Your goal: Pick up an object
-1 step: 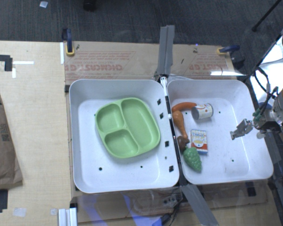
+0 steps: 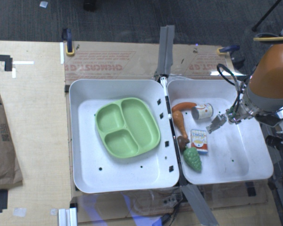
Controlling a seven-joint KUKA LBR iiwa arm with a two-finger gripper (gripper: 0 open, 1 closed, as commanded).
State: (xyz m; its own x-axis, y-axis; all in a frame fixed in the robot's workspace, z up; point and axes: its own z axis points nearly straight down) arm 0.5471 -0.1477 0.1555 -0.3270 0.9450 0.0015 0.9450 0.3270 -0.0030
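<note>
Arm (image 2: pixel 269 76) reaches in from the right, over the right bin (image 2: pixel 245 168). Claw (image 2: pixel 216 123) hangs low above the bin floor, just right of the can (image 2: pixel 202 111); apart from it, as far as the view tells. Cannot tell how the claw is set: its tip is small and blurred, seen at a slant. Nothing visible between its tips.

Right bin contents, all crowded toward its left wall:
- can, silver with a red label, lying on its side near the back.
- carrot (image 2: pixel 180 122), orange, running from near the can down along the wall; a second orange piece (image 2: pixel 184 106) curves toward the can's top.
- carton (image 2: pixel 199 141), small, white and red, lying flat just below the can.
- grapes (image 2: pixel 192 158), green bunch, just below the carton, touching or nearly so.

Left bin (image 2: pixel 85 173): one green tray (image 2: pixel 127 126) with three compartments, lying flat near the middle, turned at an angle.

Both bins sit side by side on the bench (image 2: pixel 28 126). Brown paper bag (image 2: pixel 2 140) at the bench's left edge.
</note>
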